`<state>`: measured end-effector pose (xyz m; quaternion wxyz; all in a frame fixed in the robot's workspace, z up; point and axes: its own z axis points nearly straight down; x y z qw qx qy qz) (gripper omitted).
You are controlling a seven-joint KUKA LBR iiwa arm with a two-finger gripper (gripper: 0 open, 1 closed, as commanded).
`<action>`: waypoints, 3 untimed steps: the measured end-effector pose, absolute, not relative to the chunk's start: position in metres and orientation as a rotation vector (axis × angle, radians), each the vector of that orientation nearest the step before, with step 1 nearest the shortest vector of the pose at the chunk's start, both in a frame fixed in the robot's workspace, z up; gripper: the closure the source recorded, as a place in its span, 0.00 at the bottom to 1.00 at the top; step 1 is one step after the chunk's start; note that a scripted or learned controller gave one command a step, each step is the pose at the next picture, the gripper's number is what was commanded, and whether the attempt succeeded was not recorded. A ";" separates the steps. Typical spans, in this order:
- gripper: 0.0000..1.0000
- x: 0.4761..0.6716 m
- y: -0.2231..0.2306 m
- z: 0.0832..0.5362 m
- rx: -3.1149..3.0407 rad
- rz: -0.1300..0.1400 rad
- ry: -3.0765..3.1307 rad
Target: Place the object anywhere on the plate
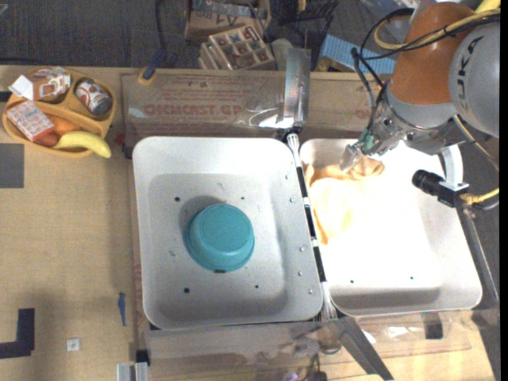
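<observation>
A round teal plate (221, 236) lies in the middle of the left white bin (159, 165). A soft orange-yellow object (333, 205), washed out by glare, lies along the left side of the right bin (429, 292) and reaches up to its back left corner. My gripper (361, 159) hangs low over the object's upper right end, right at its orange edge. Glare and the wrist hide whether the object is in its grasp.
A metal divider (305, 205) runs between the two bins. A black cable fitting (432, 183) juts over the right bin's right side. On the bench at far left stands a tray with a banana (83, 142) and snack packs.
</observation>
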<state>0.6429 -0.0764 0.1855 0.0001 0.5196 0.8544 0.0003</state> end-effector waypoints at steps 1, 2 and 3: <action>1.00 0.644 -0.079 0.226 1.635 0.002 2.678; 1.00 0.628 -0.037 0.220 1.073 0.001 2.952; 1.00 0.604 0.013 0.215 0.470 0.002 3.104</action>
